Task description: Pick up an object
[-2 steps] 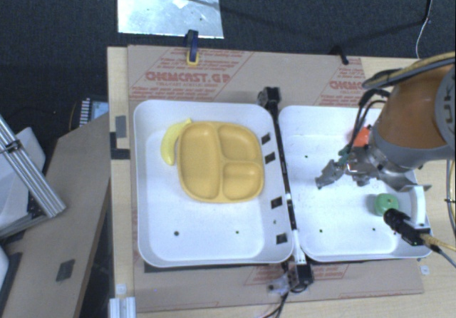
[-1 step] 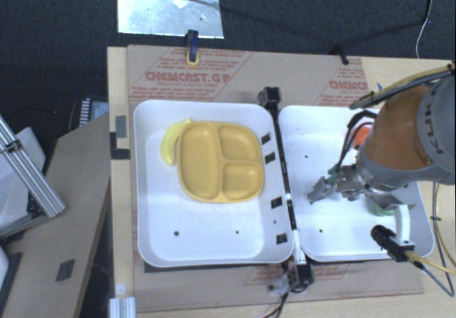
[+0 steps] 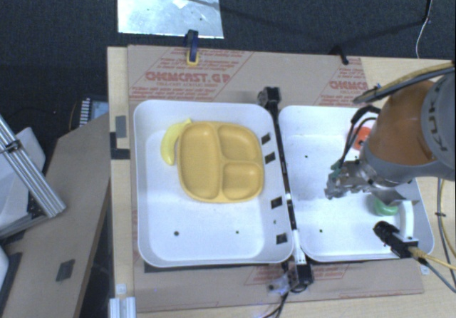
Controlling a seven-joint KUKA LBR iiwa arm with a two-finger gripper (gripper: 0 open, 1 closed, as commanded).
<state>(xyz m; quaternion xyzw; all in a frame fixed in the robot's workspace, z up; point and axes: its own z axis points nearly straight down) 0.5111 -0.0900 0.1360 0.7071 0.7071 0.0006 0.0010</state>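
I am the arm [image 3: 413, 131] coming in from the right side of the picture, and my gripper [image 3: 344, 185] hangs low over the right bin [image 3: 313, 238], near its middle. My own wrist hides my jaws, so I cannot tell if they are wide or narrow. I see nothing in them.

Things I could pick: in the left bin [image 3: 153, 231] lies a yellow plate [image 3: 217, 161] with three little sections, in the middle of the picture's left half. It looks like hard, smooth plastic, light but wide and flat. I think it would be slippery, and I would have to pinch it by the rim, since the flat middle gives me nothing to squeeze. A banana [image 3: 169, 142] peeks out from under the plate's upper left edge, touching it. It looks soft and curved, so I should squeeze it gently across its middle, but the plate covers part of it.

Closer to me, in the right bin, a green thing [image 3: 385, 204] sits just beside my wrist at the lower right. Most of it is hidden, so I cannot tell what it is or how it would feel. A bit of orange [image 3: 361, 136] shows near the bin's upper right, also too hidden to name.
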